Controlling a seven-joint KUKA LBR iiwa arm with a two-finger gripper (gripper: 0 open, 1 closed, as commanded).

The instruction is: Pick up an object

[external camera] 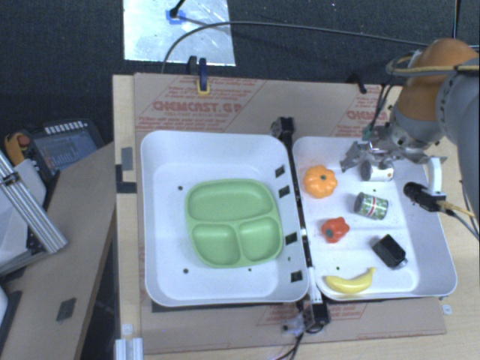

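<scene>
The right bin (431, 231) holds several objects. An orange pumpkin-shaped toy (319, 181) lies near its left wall, and a small green can (371, 205) lies on its side in the middle. Below them are a red pepper (335, 229), a black block (390, 250) and a yellow banana (349, 282) at the front. My gripper (373, 163) hangs over the back of this bin, just right of the orange toy and just above the can. Nothing shows in its grasp.
The left bin (161, 201) holds a green divided plate (231, 222). The grey arm with its orange band (442, 58) comes in over the right bin's back right corner. A black divider (289, 193) runs between the bins. A pendant (64, 147) lies off the bench's left.
</scene>
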